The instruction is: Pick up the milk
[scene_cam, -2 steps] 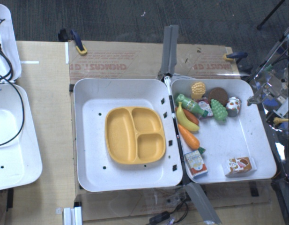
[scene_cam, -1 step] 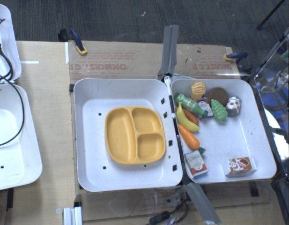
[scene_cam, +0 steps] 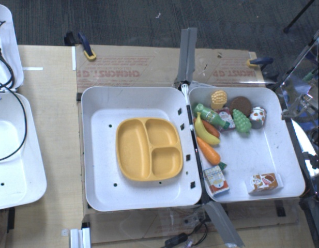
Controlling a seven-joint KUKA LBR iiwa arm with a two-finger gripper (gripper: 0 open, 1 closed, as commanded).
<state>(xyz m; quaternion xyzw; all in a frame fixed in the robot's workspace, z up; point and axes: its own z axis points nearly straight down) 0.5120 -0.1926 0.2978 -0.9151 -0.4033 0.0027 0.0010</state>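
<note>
We see a boxy milk carton (scene_cam: 216,180) lying beside a smooth carrot (scene_cam: 208,150); a glossy yellow tray (scene_cam: 149,149) sits apart; the gripper's state we cannot tell.

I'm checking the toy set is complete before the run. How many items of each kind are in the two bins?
Cartons: 2, a milk carton and a second carton
Bottle: 1
Toy foods: 7, in the cluster
Yellow divided tray: 1
Total: 11
</note>
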